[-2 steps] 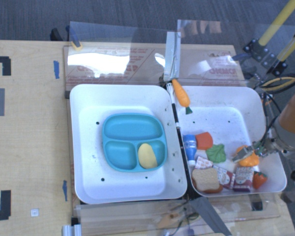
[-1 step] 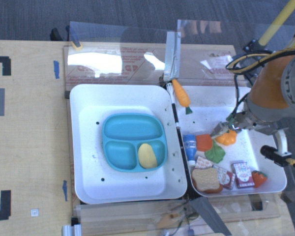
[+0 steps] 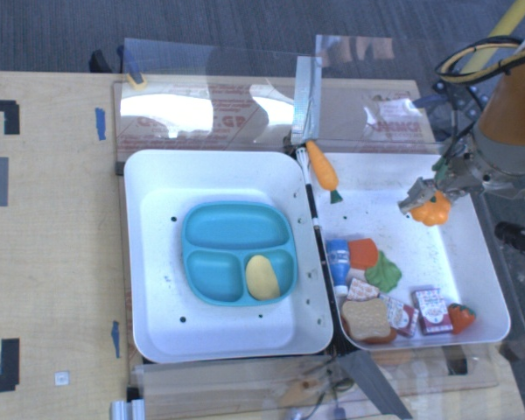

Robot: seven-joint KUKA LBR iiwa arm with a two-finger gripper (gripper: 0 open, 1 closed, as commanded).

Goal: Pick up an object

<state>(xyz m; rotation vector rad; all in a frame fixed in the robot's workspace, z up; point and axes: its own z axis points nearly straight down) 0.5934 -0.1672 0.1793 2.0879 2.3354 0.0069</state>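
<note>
Right bin [image 3: 472, 234]: open floor across its middle and far part, clutter packed along the near wall, carrot [image 3: 321, 168] lying on the divider rim, clear panels [image 3: 354, 86] standing behind the far wall.

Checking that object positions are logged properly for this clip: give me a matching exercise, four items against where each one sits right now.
Things:
1. yellow item
2. carrot
3. orange item
4. slice of bread

Places:
A. near edge of the right bin
B. between the fingers of the gripper, above the right bin
C. on the divide between the two bins, at the far end
D. lower right compartment of the blue tray, in the left bin

Pairs: 1-D, 2-C, 3-B, 4-A
</note>
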